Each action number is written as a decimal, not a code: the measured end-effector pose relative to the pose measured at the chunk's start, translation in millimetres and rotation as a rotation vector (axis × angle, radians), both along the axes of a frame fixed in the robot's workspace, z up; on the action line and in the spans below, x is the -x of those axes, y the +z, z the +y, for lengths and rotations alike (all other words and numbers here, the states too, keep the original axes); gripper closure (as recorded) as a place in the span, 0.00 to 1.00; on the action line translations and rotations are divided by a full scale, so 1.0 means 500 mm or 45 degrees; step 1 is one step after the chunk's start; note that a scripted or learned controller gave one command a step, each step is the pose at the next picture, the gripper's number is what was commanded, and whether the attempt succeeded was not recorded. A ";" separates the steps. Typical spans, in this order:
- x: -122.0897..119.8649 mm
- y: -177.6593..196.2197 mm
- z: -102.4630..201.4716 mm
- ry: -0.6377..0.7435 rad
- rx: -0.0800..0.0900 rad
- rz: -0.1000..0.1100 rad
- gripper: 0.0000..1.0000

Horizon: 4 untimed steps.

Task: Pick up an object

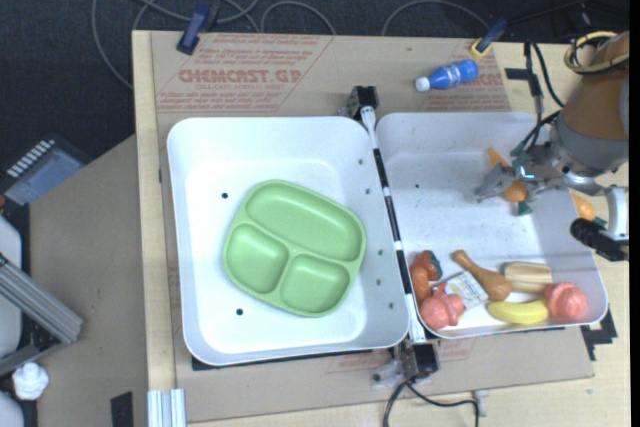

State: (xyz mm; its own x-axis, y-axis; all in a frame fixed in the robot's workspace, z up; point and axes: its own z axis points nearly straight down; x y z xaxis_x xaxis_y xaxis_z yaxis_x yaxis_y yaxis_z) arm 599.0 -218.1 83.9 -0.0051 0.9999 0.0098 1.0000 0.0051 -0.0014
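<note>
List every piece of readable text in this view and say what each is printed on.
"CHEMCAST G.P": large red print, upside down, on the brown protective paper of the bench board behind the left bin.
Smaller red lines around that name on the same paper: too blurred to read.
Red print on the paper by the blue and white bottle: partly covered, unreadable.
Small packet among the toy food in the right bin: markings too small to read.
</note>
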 end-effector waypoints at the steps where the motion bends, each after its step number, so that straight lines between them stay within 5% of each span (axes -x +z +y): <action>1: -0.096 0.002 0.001 0.000 0.000 -0.002 0.00; 2: -0.097 0.024 -0.004 0.002 0.011 -0.007 1.00; 3: -0.138 0.113 0.126 -0.004 0.013 -0.008 1.00; 4: -0.093 0.191 0.254 -0.004 0.010 -0.002 1.00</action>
